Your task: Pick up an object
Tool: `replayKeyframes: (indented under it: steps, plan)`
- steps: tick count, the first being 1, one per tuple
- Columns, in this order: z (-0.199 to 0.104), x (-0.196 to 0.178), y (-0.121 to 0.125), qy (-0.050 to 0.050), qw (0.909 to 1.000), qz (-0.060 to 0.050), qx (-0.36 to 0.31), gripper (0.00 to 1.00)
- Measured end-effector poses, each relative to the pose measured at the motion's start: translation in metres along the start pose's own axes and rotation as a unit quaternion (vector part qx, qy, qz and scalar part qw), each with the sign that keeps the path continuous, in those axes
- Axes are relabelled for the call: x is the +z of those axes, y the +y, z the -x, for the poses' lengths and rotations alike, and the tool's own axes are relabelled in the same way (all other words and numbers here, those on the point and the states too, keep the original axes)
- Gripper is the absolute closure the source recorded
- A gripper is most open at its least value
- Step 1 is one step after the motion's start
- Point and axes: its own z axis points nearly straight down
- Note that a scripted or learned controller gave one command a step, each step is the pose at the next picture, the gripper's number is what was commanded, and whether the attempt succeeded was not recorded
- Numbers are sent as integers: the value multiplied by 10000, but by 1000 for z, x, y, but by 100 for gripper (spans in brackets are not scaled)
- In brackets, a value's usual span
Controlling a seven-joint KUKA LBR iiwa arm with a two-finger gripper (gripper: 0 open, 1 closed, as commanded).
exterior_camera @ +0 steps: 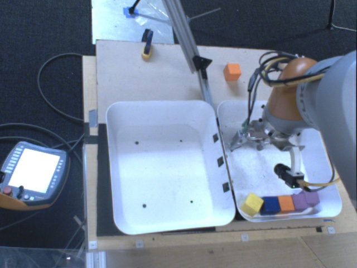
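Your arm (329, 94) is the biggest thing here. It comes in from 3 o'clock over the right bin (254, 172). The left bin (162, 166) lies just beside that one, at 9 o'clock.

The gripper (257, 137) hangs over the top half of the right bin, near 11 o'clock from its middle. I cannot tell if it is wide or narrow.

The things to pick lie in a row along the right bin's 6 o'clock wall. There is a yellow block (251, 204), a blue block (271, 205), an orange block (286, 203) and a purple block (307, 200), packed side by side. An orange cube (232, 71) sits on the bench (167, 66) at 12 o'clock, outside the bins.

I think you are at the reaching step, with nothing picked yet. Go for the yellow block. It is at the row's 9 o'clock end and has free room on one side. Open wide first, come straight down, and stay off the wall so you do not bump it
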Motion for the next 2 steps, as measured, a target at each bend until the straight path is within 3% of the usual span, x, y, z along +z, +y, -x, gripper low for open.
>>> replayKeyframes:
  steps: [1, 2]
  plan:
    - [-10, -183, -2, -1, 10000, 18, -1, 0]
    - [4, -38, -53, 10, 10000, -73, 36, 0]
